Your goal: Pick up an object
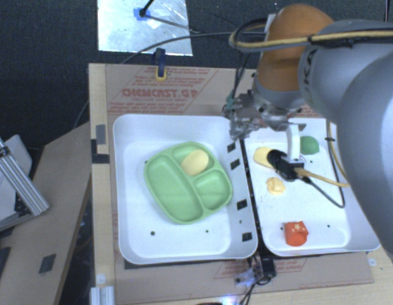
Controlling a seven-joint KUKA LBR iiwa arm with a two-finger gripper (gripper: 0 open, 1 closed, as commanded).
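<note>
Green divided plate (184, 192) holding a yellow piece (195, 162) in left bin (136, 234), right bin (336, 234) with yellow, green, red-orange pieces, cardboard printed perhaps "CHEMCAST GP", end effector (240, 129) grip unclear

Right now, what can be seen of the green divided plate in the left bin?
The green divided plate looks like matte pale-green plastic, rounded, with raised ridges that split it into three compartments. It lies flat and turned at an angle on the floor of the left bin, near the middle. A pale yellow rounded object sits in its upper compartment. Nothing else touches it.
</note>
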